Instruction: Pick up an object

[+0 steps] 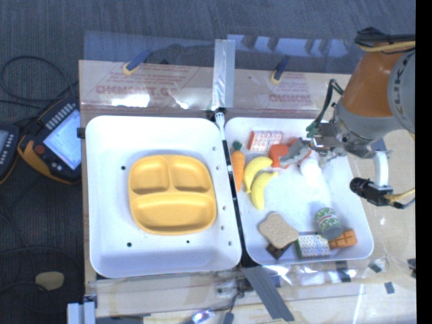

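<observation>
Progress on the pick looks early: nothing is lifted, and every object lies on the floor of the right bin. The end effector sits low over the upper part of that bin, and whether its fingers are apart or together I cannot tell, since the wrist hardware hides them. No object shows between them, so I judge the grasp itself not yet made.

Just beside the end effector, on the side away from the arm, lies a small orange-red piece, the nearest candidate. Slightly beyond it sits a red-and-white packet, and further out a carrot lies along the wall shared with the left bin. Below the end effector in the view, toward the camera, are two bananas, then a slice of toast, a patterned can on its side, a green-topped can and an orange block, all well apart from it.

Open white floor lies directly under and toward the camera from the end effector, so a straight lift has room. The bin's far rim is near, and the packet crowds the orange-red piece. The left bin holds a yellow divided tray, well apart.
</observation>
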Robot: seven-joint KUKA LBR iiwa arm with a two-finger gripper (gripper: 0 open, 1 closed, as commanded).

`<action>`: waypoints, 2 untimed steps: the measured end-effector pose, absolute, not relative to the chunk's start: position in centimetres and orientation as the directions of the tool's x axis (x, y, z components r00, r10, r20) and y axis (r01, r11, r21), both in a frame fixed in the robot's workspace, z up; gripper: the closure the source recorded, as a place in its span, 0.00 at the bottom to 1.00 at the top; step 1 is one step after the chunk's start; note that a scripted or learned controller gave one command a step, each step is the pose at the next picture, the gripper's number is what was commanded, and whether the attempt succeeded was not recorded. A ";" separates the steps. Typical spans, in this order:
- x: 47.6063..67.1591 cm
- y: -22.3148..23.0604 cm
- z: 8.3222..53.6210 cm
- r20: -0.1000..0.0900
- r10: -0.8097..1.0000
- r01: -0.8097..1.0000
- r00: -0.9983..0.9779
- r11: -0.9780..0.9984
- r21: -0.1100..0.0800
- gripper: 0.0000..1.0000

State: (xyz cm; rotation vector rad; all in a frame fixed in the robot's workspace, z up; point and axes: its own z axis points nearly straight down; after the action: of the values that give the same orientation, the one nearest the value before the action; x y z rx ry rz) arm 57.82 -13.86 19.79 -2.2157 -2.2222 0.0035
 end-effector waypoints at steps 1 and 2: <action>66.4 -19.5 9.9 -0.001 1.000 1.000 0.018 -0.018 -0.005 0.00; 66.4 -19.6 10.7 -0.006 1.000 1.000 0.015 -0.015 -0.008 1.00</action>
State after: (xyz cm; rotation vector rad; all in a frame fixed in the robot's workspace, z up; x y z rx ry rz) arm 66.37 -19.56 10.72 -2.2376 -2.2034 0.0161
